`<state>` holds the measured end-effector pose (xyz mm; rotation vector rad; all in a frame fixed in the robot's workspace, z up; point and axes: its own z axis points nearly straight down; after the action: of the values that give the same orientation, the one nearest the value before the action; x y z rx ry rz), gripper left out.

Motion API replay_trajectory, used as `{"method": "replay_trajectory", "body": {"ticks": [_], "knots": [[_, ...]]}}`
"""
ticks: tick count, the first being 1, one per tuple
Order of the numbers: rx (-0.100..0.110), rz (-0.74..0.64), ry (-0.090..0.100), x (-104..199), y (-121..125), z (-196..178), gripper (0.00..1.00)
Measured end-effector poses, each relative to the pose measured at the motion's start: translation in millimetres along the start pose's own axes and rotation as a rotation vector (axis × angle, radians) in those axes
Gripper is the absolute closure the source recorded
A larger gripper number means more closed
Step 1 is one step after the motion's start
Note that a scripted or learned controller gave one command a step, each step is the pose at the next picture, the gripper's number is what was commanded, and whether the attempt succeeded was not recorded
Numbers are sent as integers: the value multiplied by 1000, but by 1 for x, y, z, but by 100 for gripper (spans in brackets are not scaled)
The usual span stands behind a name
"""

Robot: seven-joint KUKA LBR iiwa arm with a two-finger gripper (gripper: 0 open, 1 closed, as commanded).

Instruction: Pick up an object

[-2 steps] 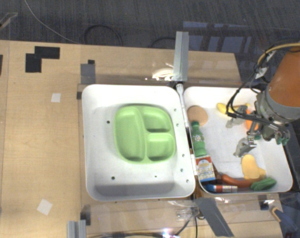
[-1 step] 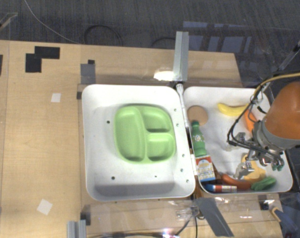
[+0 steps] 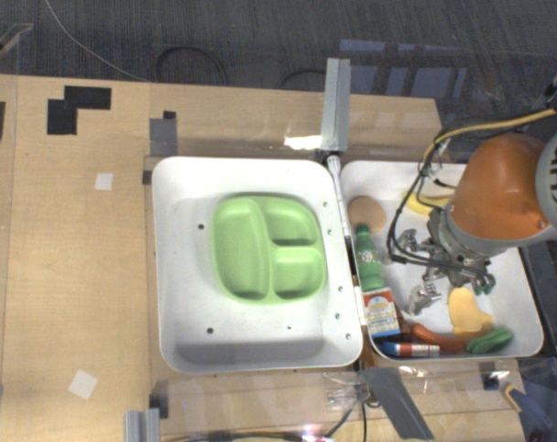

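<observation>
Two white bins sat side by side on the tabletop [image 3: 66, 274]; left bin [image 3: 181, 247] held one green divided tray [image 3: 267, 249]; right bin [image 3: 527, 325] held one green bottle [image 3: 365, 258] along its left wall, one small carton [image 3: 381, 314] just below the bottle, one tan rounded object [image 3: 367, 214] near the top, one yellow object [image 3: 466, 309], one green object [image 3: 489, 341] and one red-orange object [image 3: 425, 335] near the bottom edge; one arm [image 3: 499, 191] over the right bin; jaws [image 3: 427, 295] low between carton and yellow object, state could not be told.
</observation>
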<state>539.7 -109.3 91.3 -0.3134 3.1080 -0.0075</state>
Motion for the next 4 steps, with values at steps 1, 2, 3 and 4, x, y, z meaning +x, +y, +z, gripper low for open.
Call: {"method": "replay_trajectory", "body": {"ticks": [1, 2, 3, 4], "knots": [[-2, -102, 3, -72, -53, 4, 0], [2, -104, -13, -77, -52, -12, 100], [-4, -583, 1, -110, -90, -61, 100], [-5, -584, 2, -110, -90, -60, 0]]}}
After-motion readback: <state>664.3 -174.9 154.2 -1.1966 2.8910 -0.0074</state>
